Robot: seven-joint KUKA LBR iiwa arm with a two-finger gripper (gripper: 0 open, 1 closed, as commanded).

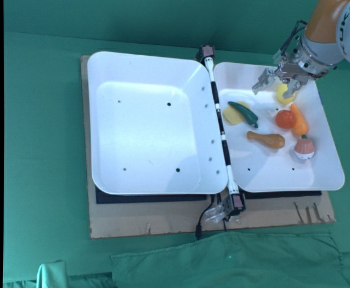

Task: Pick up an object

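Note:
My gripper hangs over the back of the right bin, its two fingers spread apart, so it is open. A small yellow object lies in the bin just beside and partly under the right finger; nothing sits between the fingers. Further forward lie a green pepper on a pale yellow piece, a red-orange tomato, a carrot, a brown drumstick-shaped toy and a pink-and-white radish-like toy.
The left bin stands next to the right one, with a black-and-white divider strip between them. Both rest on a cardboard sheet over green cloth. The arm comes in from the upper right.

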